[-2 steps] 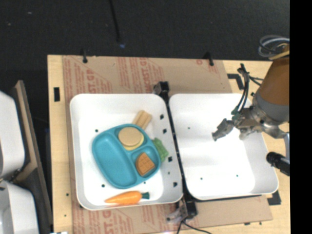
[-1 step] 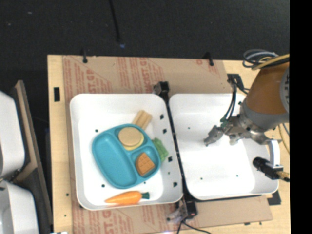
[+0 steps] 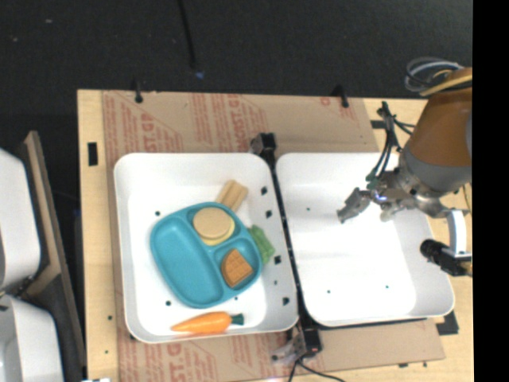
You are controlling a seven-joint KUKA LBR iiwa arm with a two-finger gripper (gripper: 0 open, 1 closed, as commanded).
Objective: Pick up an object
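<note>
In the left bin (image 3: 134, 213) lies a blue divided tray (image 3: 179, 259). A round tan disc (image 3: 214, 224) and a brown waffle-like piece (image 3: 237, 268) rest in the tray's compartments. A wooden block (image 3: 232, 193) leans at the tray's far edge, and a green piece (image 3: 263, 245) sits by its right side. An orange carrot (image 3: 205, 322) lies along the bin's near wall. My gripper (image 3: 350, 211) hangs over the upper middle of the right bin (image 3: 358, 281), well apart from all these objects, with nothing seen in it.
The two bins meet at a black-clipped divider (image 3: 280, 229). The grey and orange arm (image 3: 441, 146) with its cables comes in from the right over the right bin's far corner. Bare cardboard-covered bench (image 3: 207, 122) surrounds the bins.
</note>
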